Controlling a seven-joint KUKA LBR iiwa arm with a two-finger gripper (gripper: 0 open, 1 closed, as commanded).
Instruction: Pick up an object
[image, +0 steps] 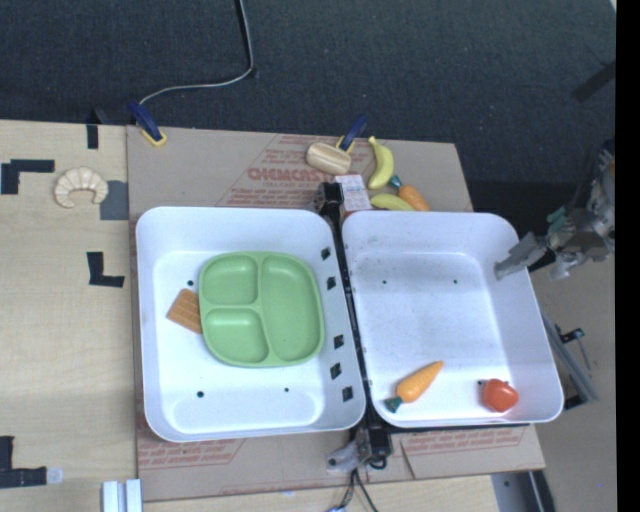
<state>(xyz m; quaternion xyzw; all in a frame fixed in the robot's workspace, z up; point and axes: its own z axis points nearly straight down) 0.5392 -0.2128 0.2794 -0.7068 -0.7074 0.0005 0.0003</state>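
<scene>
While the claw (520, 258) hangs at the right bin's (420, 232) right rim, grip state unclear, the toy carrot (419, 381) lies down-left of it, long axis slanting, tomato (499, 396) closer below.

We see two shallow white bins (440, 235) of smooth, faintly glossy plastic, a matt pale-green divided plastic plate (262, 308), a shiny orange plastic toy carrot (420, 380) and glossy red toy tomato (499, 396), all upon matt brown printed cardboard (250, 170) over a light wood-look bench (50, 330).
</scene>
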